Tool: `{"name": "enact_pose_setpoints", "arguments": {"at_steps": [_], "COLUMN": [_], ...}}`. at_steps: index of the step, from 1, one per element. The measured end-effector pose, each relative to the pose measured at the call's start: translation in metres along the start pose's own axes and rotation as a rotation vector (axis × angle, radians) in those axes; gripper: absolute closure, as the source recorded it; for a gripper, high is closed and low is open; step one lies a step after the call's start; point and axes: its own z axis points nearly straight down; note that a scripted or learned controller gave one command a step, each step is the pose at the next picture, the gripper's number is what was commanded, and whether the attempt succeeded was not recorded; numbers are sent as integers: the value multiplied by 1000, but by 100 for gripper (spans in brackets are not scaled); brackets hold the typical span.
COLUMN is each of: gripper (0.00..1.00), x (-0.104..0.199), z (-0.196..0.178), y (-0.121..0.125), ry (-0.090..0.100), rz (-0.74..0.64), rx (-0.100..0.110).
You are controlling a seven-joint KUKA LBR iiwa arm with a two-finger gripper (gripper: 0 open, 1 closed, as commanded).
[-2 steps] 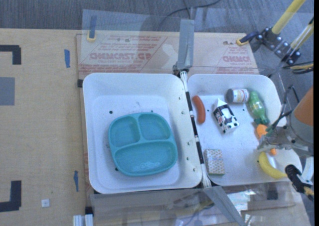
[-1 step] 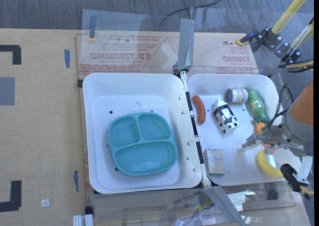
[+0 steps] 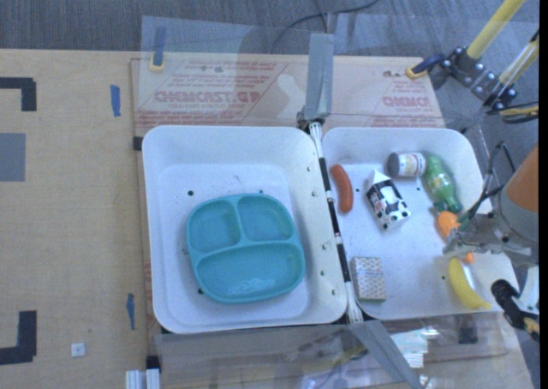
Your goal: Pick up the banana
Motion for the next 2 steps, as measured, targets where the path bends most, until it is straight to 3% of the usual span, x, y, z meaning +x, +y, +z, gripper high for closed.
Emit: {"name": "enact_pose_setpoints", "arguments": {"at_steps": [1,2], "gripper": [0,0], "x": [10,7], "z": [0,10], "y": [2,-4], "ry": [17,7], "rz": [-12,-298], "rx": [5,9]}}
